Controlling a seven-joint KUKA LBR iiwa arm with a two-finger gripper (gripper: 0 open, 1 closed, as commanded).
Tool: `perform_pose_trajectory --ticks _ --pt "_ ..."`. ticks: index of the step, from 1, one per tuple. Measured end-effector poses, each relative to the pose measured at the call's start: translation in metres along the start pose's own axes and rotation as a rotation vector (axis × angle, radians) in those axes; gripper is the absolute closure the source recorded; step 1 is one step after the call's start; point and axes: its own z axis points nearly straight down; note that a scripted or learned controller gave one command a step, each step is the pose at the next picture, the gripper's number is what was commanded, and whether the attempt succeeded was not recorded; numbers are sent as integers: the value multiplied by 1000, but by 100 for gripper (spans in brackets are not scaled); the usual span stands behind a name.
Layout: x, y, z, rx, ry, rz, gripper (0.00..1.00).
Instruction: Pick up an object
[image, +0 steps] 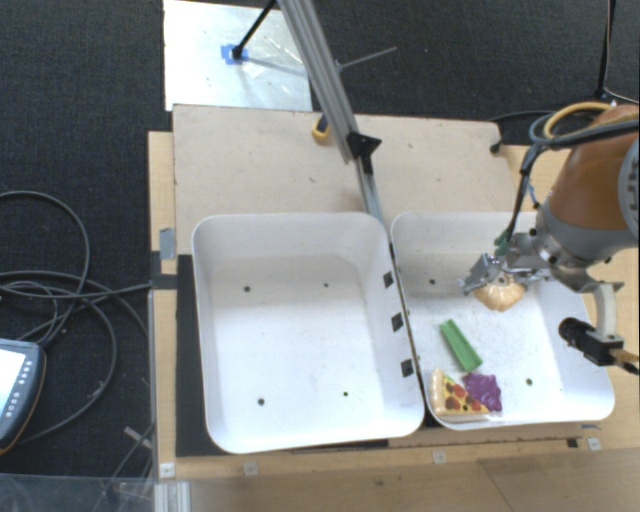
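Reaching in from the right, the grey arm with its orange band (592, 185) is hanging over the right bin (420, 240), and its gripper (490, 275) is sitting low against a tan, bun-like toy food piece (501, 295) near the bin's middle. The metal of the claw is lying on or just above the top left of that tan piece, but how it is set, apart, together or clamped, I cannot tell from this slant, nor whether the piece is actually caught in it. Nearer the front of the same bin, a green stick-shaped piece (461, 344) is lying at a tilt, apart from the tan piece. Just beyond it toward the front rim, a toy pizza slice (455, 393) is resting with a purple grape-like cluster (484, 389) touching its right side. These 3 are lying clear of the claw. The left bin (215, 300) is sitting beside the right one, their walls meeting along a line marked with small black tabs. A slanted metal pole (330, 85) is crossing the bench from the top toward the seam between the 2 bins. Black cables (60, 290) are trailing on the dark floor at left.
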Motion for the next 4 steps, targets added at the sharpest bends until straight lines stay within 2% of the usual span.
perform_pose_trajectory --ticks 1,2,3,4 --pt "-5 7 -62 -2 -1 -1 100" --pt "53 24 -49 4 3 -7 100" --pt "111 43 -52 3 3 -8 100" --pt "166 45 -53 4 4 -7 100"
